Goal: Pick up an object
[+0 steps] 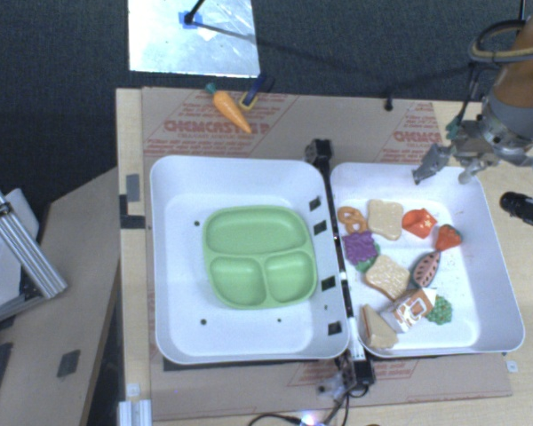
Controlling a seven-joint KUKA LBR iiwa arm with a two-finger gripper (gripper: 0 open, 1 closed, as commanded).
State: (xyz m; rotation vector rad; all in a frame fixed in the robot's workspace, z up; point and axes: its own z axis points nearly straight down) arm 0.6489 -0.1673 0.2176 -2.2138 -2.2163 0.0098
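The right bin [480, 238] holds several toy foods: a pretzel [351, 217], a bread slice [385, 218], a red piece [417, 223], a strawberry [448, 236], purple grapes [361, 248], a toast [388, 276], a brown sausage-like piece [425, 269], a green broccoli [441, 310] and a small carton [411, 309]. My gripper [446, 169] hangs open over the bin's far edge, above and right of the foods, with nothing between its fingers.
The left bin [173, 238] holds a green compartment plate [258, 256]. A toy carrot [231, 111] lies on the cardboard behind the bins. A shiny metal sheet [191, 25] lies farther back. A black divider [330, 238] runs between the bins.
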